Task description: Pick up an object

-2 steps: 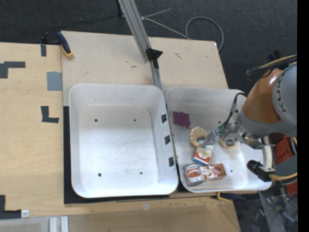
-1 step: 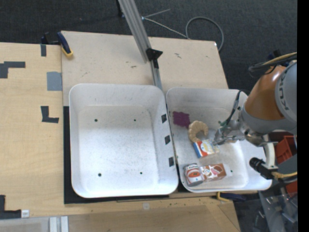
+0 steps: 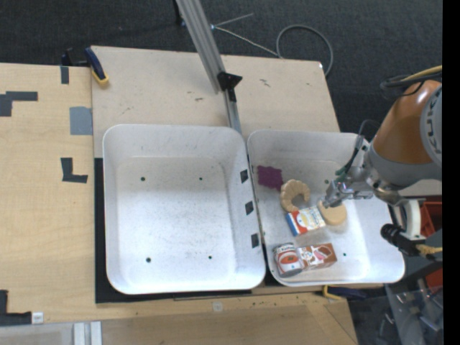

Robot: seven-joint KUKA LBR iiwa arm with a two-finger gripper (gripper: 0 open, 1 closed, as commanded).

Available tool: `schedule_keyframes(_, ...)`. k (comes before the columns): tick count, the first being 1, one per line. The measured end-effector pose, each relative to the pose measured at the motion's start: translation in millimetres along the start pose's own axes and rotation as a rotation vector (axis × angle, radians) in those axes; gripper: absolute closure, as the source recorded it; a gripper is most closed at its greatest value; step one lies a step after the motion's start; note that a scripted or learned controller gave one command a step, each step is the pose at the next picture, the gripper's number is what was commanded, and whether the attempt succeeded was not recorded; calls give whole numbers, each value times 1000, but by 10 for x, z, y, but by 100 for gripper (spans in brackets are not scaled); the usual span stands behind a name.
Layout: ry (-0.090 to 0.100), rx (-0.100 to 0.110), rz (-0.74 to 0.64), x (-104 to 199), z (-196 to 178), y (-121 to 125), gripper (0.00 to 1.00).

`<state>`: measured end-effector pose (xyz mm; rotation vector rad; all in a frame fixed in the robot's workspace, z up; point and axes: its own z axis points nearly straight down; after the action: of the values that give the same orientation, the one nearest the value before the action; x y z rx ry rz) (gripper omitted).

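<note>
Matt white plastic bins — speckled

Four small objects — right bin

Wooden bench on dark carpet floor.

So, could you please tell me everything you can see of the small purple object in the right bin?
The purple object is a small, dark, roughly square block with a matte look, perhaps soft. It lies flat on the right bin's floor, near its left wall, toward the far side. Nothing touches it; the tan ring sits just beside it.
</note>
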<state>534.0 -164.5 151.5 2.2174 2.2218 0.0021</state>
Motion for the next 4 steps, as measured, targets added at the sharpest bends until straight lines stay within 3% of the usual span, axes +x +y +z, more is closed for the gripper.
schedule_keyframes(1, 0, -1, 0, 3, -528, 12, 100)
schedule_keyframes(4, 3, 4, -6, 1603, -448, 567, 100)
